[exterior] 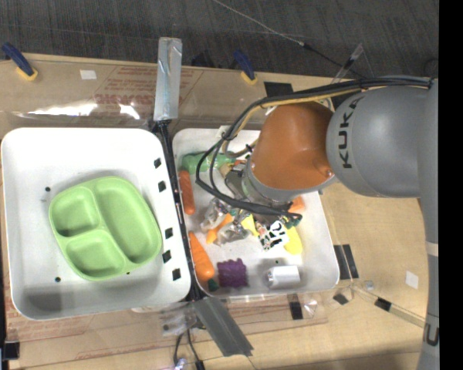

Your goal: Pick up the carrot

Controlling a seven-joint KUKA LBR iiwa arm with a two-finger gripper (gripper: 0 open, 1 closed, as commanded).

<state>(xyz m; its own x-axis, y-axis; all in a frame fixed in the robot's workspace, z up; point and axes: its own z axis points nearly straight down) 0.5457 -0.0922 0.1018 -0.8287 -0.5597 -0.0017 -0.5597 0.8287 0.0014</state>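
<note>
Seen from above, two white bins sit side by side on the bench. The left bin (15,206) holds a green divided plate (104,226) with three compartments, lying near its middle. The right bin (328,264) is crowded, and the grey arm (386,137) with its orange band (293,149) reaches in from the right, covering much of the bin's upper half. Black cables loop beneath the band. The gripper itself lies under the wrist, so whether the jaws are open or closed cannot be told.

Along the right bin's left wall lie two orange pieces: an upper carrot (187,193), slim and reddish-orange, lying lengthwise beside the wall, and a lower carrot (202,259), plumper and brighter orange, tilted toward the near corner. A purple bunch of grapes (231,272) touches the lower carrot's end. Just beside it stands a small white cylinder (284,276). A yellow item (289,241) and a green item (191,162) lie partly hidden by the arm.
</note>
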